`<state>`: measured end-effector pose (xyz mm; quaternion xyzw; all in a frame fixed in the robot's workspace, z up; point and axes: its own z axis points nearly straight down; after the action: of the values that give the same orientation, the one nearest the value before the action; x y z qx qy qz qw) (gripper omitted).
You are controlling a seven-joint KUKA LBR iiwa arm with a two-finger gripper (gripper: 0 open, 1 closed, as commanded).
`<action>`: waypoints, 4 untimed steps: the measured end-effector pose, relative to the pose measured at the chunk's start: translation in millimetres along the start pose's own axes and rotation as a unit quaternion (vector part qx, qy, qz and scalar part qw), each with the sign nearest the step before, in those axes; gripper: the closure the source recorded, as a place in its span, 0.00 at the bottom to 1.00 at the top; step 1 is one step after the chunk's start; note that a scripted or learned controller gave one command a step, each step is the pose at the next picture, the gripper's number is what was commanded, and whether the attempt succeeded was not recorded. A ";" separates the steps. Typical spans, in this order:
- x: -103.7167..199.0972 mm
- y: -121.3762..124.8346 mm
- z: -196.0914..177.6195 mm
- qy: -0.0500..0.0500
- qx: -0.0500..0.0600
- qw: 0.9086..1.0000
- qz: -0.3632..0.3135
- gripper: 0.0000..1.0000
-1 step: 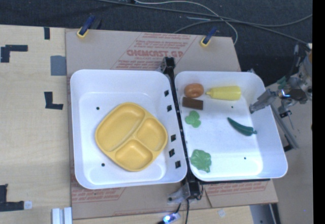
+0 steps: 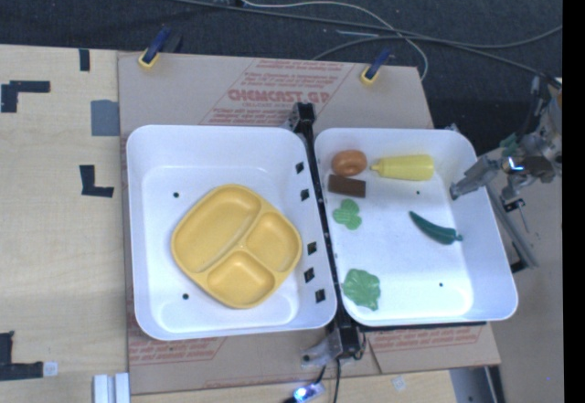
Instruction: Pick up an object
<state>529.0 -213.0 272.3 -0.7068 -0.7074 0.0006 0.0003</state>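
On inspection, the worktop (image 2: 55, 209) carried two shallow white bins side by side. The left bin (image 2: 146, 209), farthest from the pincer, held a yellow divided plate (image 2: 236, 246) lying flat on its floor. The right bin (image 2: 484, 291), the one nearer the pincer, held six small items, noted here from left to right.

A brown block (image 2: 346, 186) lay against the dividing wall, with an orange round piece (image 2: 348, 162) just behind it and touching or nearly so. A small green leafy piece (image 2: 346, 215) lay just in front of the block, and a larger green leafy piece (image 2: 361, 288) sat near the bin's front edge. A yellow elongated item (image 2: 402, 167), judged to be a toy corn or squash, lay with its long axis running straight toward the pincer. A dark green pepper-like piece (image 2: 435, 228) lay slanted, its long axis running away from the pincer and slightly toward the bin's back wall.

The pincer (image 2: 464, 185) stood at the right rim of the right bin, above the rim line, carrying nothing. Whether its fingers were apart or together could not be determined.

In my judgement the green pepper piece and the yellow item were the nearest candidates, both lying just leftward of the pincer. No pick had yet been made.
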 end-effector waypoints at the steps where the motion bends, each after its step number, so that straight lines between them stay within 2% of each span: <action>1: -0.7 6.0 61.8 0.001 0.003 1.000 0.000 0.00; 3: 1.3 16.1 154.9 0.000 0.001 1.000 0.000 0.00; 4: 2.4 16.9 142.3 0.000 0.000 1.000 -0.001 1.00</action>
<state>545.7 -210.7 130.0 -0.7062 -0.7080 0.0006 0.0009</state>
